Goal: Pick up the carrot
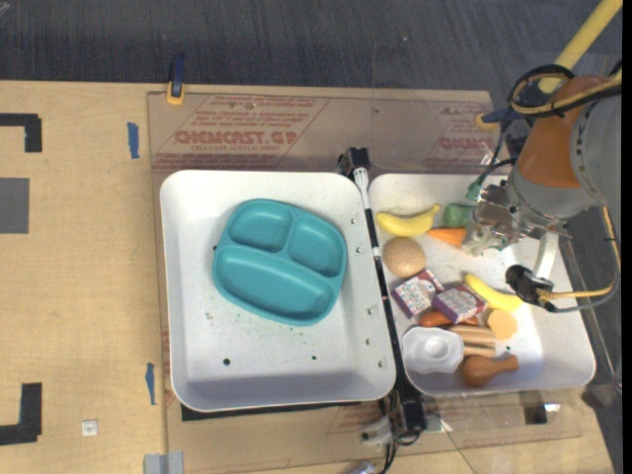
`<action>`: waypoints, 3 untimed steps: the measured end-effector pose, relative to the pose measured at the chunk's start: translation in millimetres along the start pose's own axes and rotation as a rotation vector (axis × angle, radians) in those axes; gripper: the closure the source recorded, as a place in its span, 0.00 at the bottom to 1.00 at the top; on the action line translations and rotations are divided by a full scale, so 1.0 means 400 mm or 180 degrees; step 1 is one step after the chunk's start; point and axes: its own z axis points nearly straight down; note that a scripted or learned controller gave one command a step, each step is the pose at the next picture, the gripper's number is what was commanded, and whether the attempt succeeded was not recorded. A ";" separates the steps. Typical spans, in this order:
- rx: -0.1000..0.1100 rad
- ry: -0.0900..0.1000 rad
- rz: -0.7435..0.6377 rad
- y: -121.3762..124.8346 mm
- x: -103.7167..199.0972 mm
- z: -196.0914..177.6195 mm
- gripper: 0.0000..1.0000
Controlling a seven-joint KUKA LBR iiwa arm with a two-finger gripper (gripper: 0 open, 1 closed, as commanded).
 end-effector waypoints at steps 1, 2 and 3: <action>0.0004 -0.0002 0.0001 -0.001 0.000 0.001 0.00; 0.0013 0.0024 0.0293 0.010 -0.036 0.052 0.00; -0.0002 0.0000 0.0271 0.014 -0.039 0.024 1.00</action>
